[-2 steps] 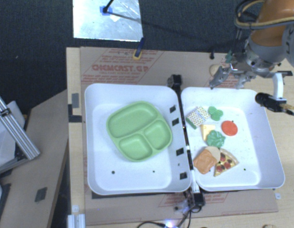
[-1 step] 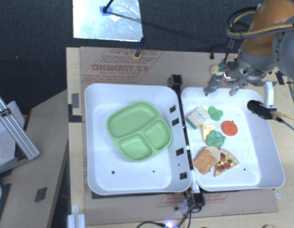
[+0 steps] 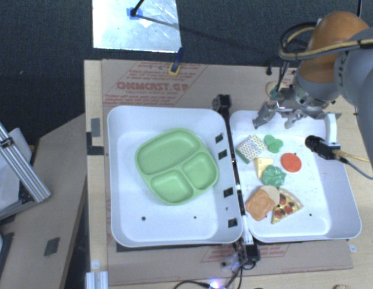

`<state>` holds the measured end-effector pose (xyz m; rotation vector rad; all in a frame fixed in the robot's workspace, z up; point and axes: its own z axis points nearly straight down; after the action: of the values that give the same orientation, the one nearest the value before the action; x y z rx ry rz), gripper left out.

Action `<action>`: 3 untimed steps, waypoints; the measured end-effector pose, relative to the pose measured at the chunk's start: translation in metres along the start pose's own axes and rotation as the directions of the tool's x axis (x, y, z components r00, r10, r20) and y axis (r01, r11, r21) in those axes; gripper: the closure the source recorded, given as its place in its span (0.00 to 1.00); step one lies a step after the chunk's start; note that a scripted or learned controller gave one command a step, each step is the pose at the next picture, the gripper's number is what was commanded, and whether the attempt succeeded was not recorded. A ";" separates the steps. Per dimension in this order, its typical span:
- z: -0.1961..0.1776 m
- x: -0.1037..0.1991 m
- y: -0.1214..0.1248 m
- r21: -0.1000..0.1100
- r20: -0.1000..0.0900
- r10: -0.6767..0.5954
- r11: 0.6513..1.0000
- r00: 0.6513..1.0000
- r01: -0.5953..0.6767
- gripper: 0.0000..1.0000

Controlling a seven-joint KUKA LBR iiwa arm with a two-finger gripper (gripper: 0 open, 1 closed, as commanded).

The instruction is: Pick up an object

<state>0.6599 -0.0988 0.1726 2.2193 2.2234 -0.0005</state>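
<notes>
We find the gripper spread open, holding nothing, above the right bin's far edge. Toy foods cluster toward its left wall: pizza slice, tomato slice, broccoli; bare floor remains along the right side. The left bin bears a green divided plate (roughly centred). Both rest on cardboard.

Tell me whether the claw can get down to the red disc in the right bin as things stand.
Probably yes. The claw hangs over the right bin's far end, and the red disc lies flat with bare floor around it, nothing on top.
</notes>
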 end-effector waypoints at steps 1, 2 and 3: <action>0.052 0.009 -0.006 0.002 -0.001 -0.002 1.000 1.000 0.002 0.00; 0.088 0.009 -0.004 -0.003 0.001 -0.002 1.000 1.000 0.002 0.00; 0.074 0.009 -0.002 -0.010 0.002 -0.002 1.000 1.000 0.002 1.00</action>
<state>0.6578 -0.0903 0.0988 2.2105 2.2198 0.0083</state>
